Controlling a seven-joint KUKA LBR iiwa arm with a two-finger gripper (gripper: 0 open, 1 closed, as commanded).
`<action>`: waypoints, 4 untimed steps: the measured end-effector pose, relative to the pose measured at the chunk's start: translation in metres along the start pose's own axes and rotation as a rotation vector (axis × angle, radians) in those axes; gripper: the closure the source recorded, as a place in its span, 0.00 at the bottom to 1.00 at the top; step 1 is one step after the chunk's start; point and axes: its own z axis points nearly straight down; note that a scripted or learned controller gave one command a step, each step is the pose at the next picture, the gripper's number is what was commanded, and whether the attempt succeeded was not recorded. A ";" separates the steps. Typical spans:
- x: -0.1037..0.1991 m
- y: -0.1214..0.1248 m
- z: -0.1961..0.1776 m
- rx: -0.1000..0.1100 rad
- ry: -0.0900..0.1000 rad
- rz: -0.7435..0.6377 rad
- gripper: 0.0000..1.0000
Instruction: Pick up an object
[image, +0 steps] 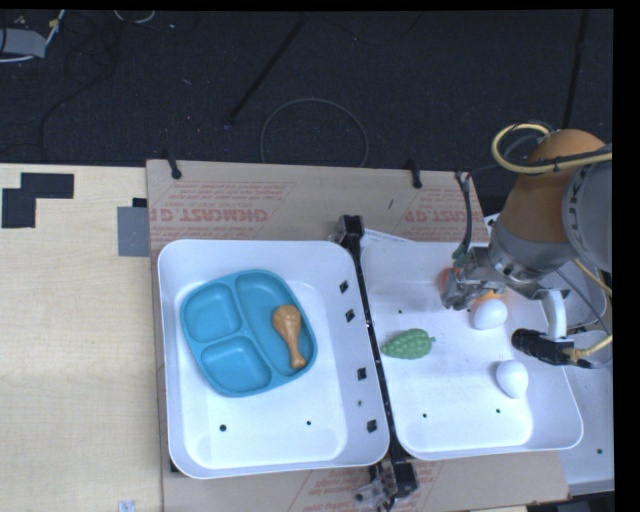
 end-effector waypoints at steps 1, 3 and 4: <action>0.005 0.006 -0.046 -0.002 0.000 -0.003 1.00; 0.049 -0.011 -0.098 0.004 0.002 -0.005 1.00; 0.103 -0.023 -0.105 0.004 0.002 -0.006 1.00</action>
